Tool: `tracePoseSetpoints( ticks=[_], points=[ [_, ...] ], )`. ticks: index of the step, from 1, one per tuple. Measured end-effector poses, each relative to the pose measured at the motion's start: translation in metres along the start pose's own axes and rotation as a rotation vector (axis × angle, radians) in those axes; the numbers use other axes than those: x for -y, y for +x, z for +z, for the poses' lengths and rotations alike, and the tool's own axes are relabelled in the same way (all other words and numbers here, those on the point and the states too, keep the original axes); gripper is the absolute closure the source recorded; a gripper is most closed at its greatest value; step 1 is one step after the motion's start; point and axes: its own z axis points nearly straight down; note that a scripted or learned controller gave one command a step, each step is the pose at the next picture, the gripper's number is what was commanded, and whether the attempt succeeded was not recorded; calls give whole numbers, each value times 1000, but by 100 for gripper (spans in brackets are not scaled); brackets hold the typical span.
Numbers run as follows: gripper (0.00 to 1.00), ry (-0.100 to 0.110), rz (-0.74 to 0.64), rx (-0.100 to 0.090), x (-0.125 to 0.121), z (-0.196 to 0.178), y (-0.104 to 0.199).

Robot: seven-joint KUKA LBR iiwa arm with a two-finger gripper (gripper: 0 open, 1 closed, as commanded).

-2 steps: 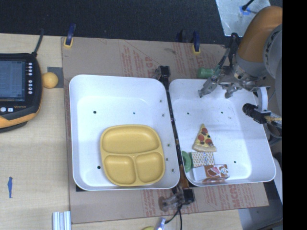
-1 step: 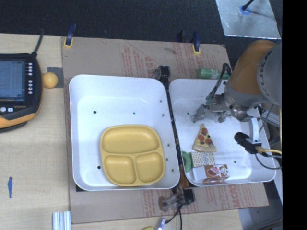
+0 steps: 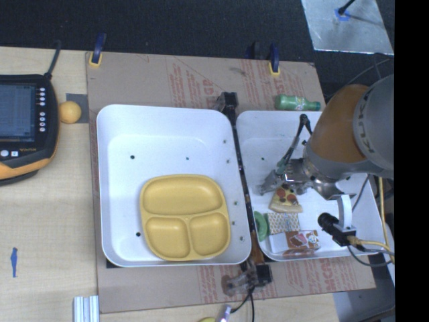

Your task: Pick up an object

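The bench carries 2 shallow white bins side by side on a brown cardboard sheet point(image 3: 201, 79). The left bin point(image 3: 167, 129), well to the left of the tool, holds 1 yellow 3-compartment tray point(image 3: 186, 215). The grey arm point(image 3: 348, 139), with its orange band, reaches over the right bin point(image 3: 258, 139) and ends in the gripper point(image 3: 285, 178), low over the bin floor; its opening cannot be told from this view. A pizza-slice toy point(image 3: 286, 200) lies just below the gripper, apparently apart from it. A flat printed packet point(image 3: 300, 241) lies further below, and a small green item point(image 3: 261, 225) lies below and left of the tool. A green bottle point(image 3: 297, 102) lies above the tool, outside the bin.
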Motion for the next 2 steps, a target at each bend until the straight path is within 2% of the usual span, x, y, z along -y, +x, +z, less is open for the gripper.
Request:
tracePoseSetpoints(
  ticks=[1,2],
  points=[
    [100,0,-3,1,-1,-11,-1],
    [100,-5,0,2,-23,-102,84]
  ],
)
